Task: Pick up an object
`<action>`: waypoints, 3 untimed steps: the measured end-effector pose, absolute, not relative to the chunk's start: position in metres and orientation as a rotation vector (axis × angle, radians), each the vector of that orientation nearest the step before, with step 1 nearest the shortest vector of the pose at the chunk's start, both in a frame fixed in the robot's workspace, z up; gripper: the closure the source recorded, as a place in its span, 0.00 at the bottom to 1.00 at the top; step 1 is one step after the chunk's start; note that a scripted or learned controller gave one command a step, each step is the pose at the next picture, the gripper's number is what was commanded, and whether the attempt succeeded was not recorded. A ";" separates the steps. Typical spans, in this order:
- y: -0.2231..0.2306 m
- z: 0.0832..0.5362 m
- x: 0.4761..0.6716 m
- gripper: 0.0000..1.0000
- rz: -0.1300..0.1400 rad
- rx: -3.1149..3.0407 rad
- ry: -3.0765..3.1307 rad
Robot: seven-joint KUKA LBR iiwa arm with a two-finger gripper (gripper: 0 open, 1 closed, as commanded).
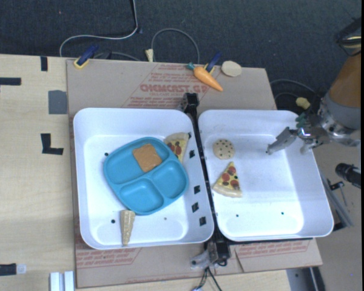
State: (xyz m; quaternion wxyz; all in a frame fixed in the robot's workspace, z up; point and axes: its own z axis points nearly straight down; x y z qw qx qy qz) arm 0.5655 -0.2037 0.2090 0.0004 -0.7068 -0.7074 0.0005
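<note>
Gripper (285,141) spread open and holding nothing above the right bin (309,223), right of the cookie (223,148), with pizza slice (229,180) just below that cookie and blue tray (147,176) well left of it.

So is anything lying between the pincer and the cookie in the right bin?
Nothing visible. The pincer hangs over the upper right part of the right bin, and the cookie lies to its left in this view with only bare white floor between them. The pizza slice sits below the cookie, off that line.
</note>
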 end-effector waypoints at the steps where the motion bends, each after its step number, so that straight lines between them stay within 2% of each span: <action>1: -0.119 0.079 0.570 0.00 0.001 -2.216 -2.231; 2: -0.097 0.086 0.631 0.00 -0.005 -2.220 -2.231; 3: -0.113 0.086 0.670 0.00 -0.003 -2.221 -2.227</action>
